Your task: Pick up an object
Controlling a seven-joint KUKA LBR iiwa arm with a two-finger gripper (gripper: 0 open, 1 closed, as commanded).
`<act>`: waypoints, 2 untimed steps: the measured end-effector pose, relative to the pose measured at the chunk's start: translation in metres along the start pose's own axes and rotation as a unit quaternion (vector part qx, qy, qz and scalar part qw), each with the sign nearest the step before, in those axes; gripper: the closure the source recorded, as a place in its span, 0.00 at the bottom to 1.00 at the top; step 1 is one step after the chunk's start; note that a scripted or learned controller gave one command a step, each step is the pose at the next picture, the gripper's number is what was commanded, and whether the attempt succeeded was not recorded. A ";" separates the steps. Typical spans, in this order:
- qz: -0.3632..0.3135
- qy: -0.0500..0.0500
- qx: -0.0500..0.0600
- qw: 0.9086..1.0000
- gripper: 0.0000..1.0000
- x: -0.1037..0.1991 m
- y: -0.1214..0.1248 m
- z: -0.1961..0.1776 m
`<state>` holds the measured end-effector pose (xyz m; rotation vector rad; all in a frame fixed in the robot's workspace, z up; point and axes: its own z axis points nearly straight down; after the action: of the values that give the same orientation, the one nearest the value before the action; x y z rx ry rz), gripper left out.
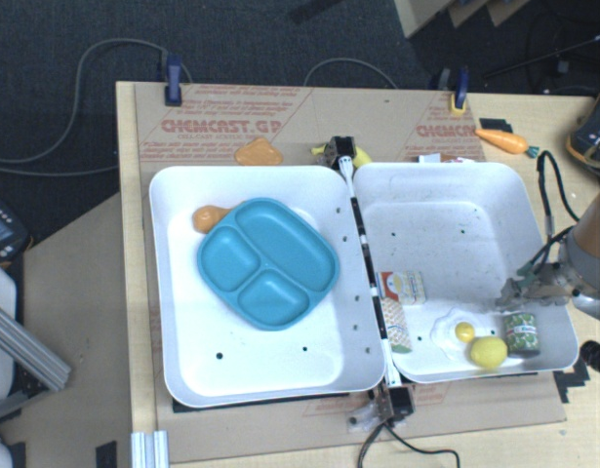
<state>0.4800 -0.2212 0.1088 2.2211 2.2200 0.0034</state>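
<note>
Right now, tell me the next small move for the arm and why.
Probably lower straight down onto the small green can. The gripper hangs just above it in the right bin, near the bin's right wall, and nothing shows between the jaws. The yellow lemon lies close beside the can, so descend without drifting left.

Blue divided plate (268, 261), yellow lemon (489, 352), green-patterned can (521, 333), white bins (182, 291), orange carrot (504, 141)
</note>
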 end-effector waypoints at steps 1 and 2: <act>-0.005 -0.001 -0.005 1.000 1.00 0.048 0.063 -0.079; -0.001 0.001 0.004 1.000 1.00 0.046 0.094 0.016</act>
<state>0.5743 -0.1748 0.0931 2.2225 2.2279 -0.0033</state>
